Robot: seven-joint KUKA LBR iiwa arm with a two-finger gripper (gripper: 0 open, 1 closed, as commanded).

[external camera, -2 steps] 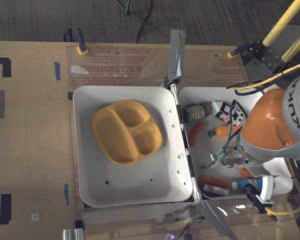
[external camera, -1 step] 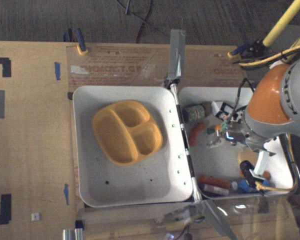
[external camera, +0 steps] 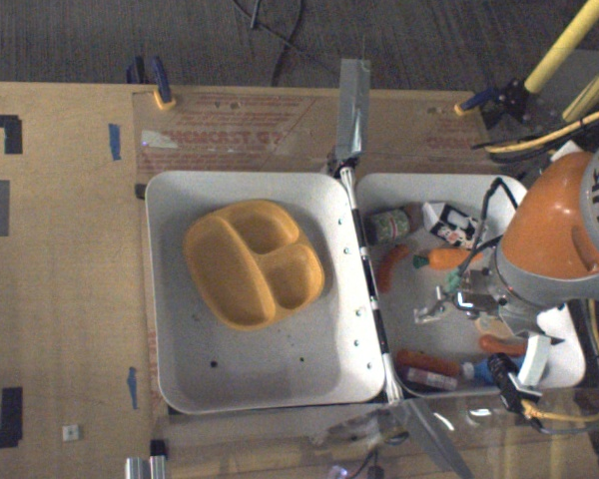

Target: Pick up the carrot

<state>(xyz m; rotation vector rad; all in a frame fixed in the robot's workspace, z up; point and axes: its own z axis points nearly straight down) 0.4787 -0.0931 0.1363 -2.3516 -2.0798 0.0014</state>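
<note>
Orange carrot (external camera: 445, 259) is sitting in the right bin (external camera: 411, 190), just right of the little green can (external camera: 387, 226) and a bit lower, with a red pepper-looking thing (external camera: 389, 265) below the can on its left side. The gripper (external camera: 441, 305) hangs below the carrot, further from the can, close to it but not on it. Looks to me like the approach step, nothing grabbed yet; the metal fingertips look spread apart with nothing between them. Next move, I'd guess, needs a shift up toward the can so the fingers straddle the carrot, then a drop and a squeeze. Clutter is tight around there, so a sloppy line-up could snag the white packet (external camera: 449, 223) right of the can instead.
</note>
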